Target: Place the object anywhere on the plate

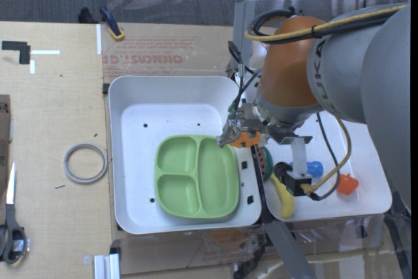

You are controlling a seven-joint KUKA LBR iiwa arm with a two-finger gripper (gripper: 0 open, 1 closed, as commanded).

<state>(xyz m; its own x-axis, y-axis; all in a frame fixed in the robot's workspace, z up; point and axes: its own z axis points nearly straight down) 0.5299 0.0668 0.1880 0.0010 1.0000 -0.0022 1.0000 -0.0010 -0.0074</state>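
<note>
A green divided plate (197,177) lies in the left white bin (130,140), toward its front right. My gripper (236,132) hangs over the rim between the two bins, just past the plate's upper right corner. A small orange object (247,138) shows between its fingers, and the gripper is shut on it. The arm's orange and grey wrist covers most of the gripper from above.
The right bin (372,202) holds a yellow banana (285,198), a blue piece (315,170), an orange piece (347,184) and a green item (264,160). A tape ring (85,162) and scissors (10,238) lie on the bench at left.
</note>
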